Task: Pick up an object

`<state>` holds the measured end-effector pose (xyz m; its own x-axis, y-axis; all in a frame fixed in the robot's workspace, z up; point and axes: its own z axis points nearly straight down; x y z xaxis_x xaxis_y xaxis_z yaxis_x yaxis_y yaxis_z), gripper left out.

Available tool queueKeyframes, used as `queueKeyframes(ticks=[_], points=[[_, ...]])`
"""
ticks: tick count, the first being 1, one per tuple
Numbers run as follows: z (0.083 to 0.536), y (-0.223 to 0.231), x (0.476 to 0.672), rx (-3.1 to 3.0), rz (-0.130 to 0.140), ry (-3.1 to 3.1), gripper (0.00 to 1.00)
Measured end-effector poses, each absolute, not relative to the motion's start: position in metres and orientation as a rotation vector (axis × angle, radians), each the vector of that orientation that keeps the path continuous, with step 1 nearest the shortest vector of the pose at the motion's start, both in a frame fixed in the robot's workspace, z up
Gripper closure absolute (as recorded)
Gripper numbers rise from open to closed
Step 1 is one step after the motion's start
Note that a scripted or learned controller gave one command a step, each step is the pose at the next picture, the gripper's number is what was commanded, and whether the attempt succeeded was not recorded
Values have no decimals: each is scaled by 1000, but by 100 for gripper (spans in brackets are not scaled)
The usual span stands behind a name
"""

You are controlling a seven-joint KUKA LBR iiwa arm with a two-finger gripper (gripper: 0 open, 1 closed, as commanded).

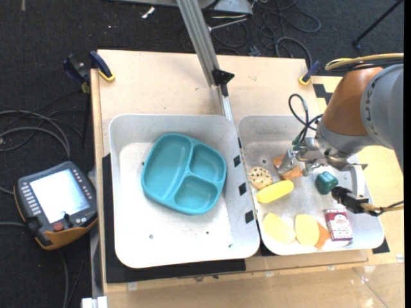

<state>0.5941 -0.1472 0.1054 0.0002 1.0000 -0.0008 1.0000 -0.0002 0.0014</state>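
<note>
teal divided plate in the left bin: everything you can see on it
The teal plate is a rounded, plastic-looking tray moulded into three compartments: one long section on the view's left and two smaller ones on the right, split by raised ridges. It lies flat and right side up, rotated slightly, near the middle of the left bin, resting on the bin floor. Nothing lies in it, and it touches nothing else.

Robotics lab: teach pendant (56,201), floor cables (270,18)

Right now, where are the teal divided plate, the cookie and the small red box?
teal divided plate (184,172): camera view, on the ridge between its compartments.
cookie (259,177): camera view, centre of its speckled top.
small red box (338,225): camera view, middle of its top face.
</note>
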Motion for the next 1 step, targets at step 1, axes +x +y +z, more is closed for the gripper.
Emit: queueKeyframes(ticks=[1], points=[[152, -151, 602, 2216, 4, 2220, 100]])
